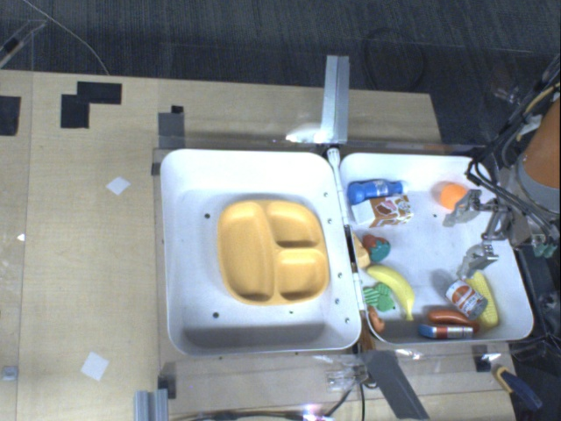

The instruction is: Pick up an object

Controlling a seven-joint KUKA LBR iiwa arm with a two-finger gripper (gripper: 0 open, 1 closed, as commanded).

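Over the right-hand white bin, the arm's fingers hung spread and empty, the approach step seemingly under way. A yellow divided tray sat well apart from them. A small can lay just below one finger, an orange ball near the other; lowering and closing likely comes next.

Tray: yellow plastic divided tray, inside the left shallow white bin.
Post: upright grey metal post, behind that bin's far right corner.
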